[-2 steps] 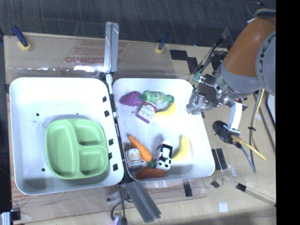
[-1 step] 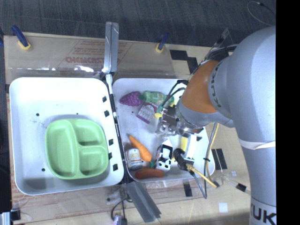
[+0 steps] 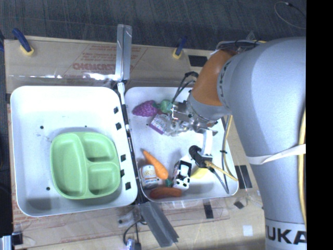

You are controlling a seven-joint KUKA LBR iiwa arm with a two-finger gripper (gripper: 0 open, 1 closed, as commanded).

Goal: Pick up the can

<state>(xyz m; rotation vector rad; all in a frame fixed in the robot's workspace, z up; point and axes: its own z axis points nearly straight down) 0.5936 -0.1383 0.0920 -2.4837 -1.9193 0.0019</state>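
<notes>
The can [image 3: 149,175] is small, with a pale label and a brownish top. It stands at the front left of the right bin [image 3: 221,189], just below a carrot [image 3: 155,163]. My gripper [image 3: 176,120] hangs over the back half of that bin, well behind and to the right of the can. It is close above a silvery pink packet [image 3: 158,124]. The grey arm with its orange band [image 3: 208,85] covers the bin's back right corner.
Purple grapes [image 3: 145,108] and a green item [image 3: 165,105] lie at the back of the right bin. A red sausage [image 3: 165,192], a black-and-white toy [image 3: 182,175] and a yellow piece [image 3: 200,172] crowd its front. The left bin [image 3: 31,113] holds a green divided plate [image 3: 86,164].
</notes>
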